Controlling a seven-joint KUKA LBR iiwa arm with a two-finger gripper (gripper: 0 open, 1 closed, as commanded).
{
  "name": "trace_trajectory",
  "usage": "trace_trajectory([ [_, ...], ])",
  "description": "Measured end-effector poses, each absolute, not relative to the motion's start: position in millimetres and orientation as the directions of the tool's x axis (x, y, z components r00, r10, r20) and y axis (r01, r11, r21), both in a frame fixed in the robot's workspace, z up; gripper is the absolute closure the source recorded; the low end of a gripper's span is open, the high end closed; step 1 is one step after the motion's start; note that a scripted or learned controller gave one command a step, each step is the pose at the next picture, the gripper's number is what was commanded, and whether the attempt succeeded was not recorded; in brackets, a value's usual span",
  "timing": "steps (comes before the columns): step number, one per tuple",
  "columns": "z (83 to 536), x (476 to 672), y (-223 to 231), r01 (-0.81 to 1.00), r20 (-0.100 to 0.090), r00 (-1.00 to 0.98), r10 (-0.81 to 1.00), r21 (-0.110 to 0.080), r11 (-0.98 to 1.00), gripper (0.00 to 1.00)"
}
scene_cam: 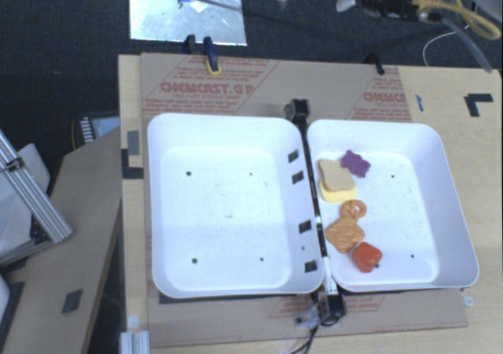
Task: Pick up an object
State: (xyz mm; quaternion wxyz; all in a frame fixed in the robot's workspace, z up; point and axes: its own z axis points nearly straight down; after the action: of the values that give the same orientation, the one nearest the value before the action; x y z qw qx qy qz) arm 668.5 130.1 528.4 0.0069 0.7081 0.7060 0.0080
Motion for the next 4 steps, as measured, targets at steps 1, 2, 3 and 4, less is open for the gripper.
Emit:
trace_trajectory([
  [1,536.0,667.1,217.2,1.0,0.004,-0.012,1.0,0.003,0.012,0.0],
  [2,547.1,668.2,212.3,1.0,0.002,-0.007,1.0,0.005,0.007,1.0],
  [3,420.8,667.5,235.3,1.0,-0.003,-0.005,1.0,-0.012,0.005,1.0],
  [4,543.1,667.7,234.3,1.0,0.005,-0.006,1.0,0.014,0.006,1.0],
])
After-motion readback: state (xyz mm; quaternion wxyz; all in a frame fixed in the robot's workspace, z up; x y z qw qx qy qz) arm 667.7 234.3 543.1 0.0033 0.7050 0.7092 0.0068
